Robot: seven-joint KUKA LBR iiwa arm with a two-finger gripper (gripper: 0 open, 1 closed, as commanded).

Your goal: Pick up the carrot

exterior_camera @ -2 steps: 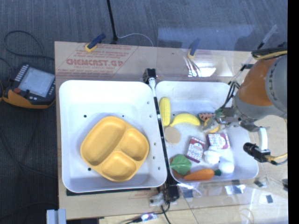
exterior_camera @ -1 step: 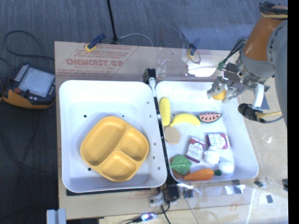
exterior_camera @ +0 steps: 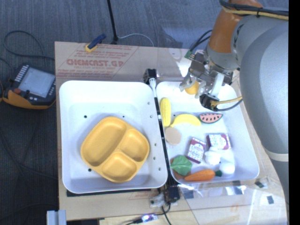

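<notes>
The carrot (exterior_camera: 200, 175) is orange and lies flat at the near end of the right bin (exterior_camera: 247, 144), its green leafy top (exterior_camera: 180, 164) pointing left. My gripper (exterior_camera: 197, 89) hangs over the far end of that same bin, well away from the carrot. A small yellow-orange object (exterior_camera: 191, 89) shows right at the gripper; I cannot tell whether it is held or simply lying in the bin beneath.
Between gripper and carrot lie a corn cob (exterior_camera: 165, 111), a banana (exterior_camera: 186, 120), a watermelon slice (exterior_camera: 211, 117), a tan disc (exterior_camera: 173, 136), two red packets (exterior_camera: 196, 150) and white pieces (exterior_camera: 220, 162). The left bin (exterior_camera: 70, 102) holds a yellow divided plate (exterior_camera: 116, 148).
</notes>
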